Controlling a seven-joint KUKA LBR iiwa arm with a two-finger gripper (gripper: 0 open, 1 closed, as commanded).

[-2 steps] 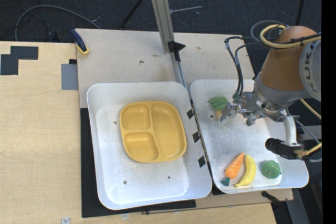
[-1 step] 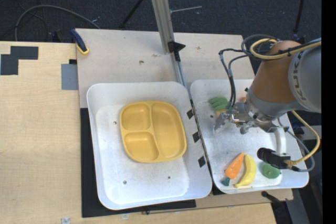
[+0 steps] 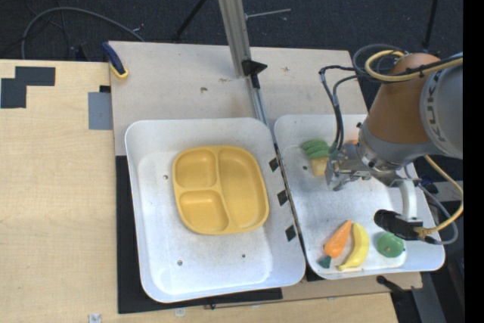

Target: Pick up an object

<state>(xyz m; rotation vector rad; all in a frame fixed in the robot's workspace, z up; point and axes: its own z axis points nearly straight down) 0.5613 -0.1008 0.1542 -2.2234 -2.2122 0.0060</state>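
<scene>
The right white bin [image 3: 318, 197] holds several toy foods. A green and yellowish piece [image 3: 314, 150] lies near its back left corner. An orange carrot [image 3: 338, 237], a yellow banana [image 3: 356, 246] and a round green piece [image 3: 390, 244] lie together near the front edge. My gripper [image 3: 339, 176] hangs low over the right bin, just right of and slightly in front of the green and yellowish piece. Nothing can be made out in its grip. The arm's grey and orange wrist covers the bin's back right part.
The left white bin [image 3: 151, 238] holds a yellow divided plate [image 3: 221, 189] at its middle. A metal post [image 3: 234, 23] rises behind the bins. Black clips [image 3: 281, 197] sit along the seam between the two bins.
</scene>
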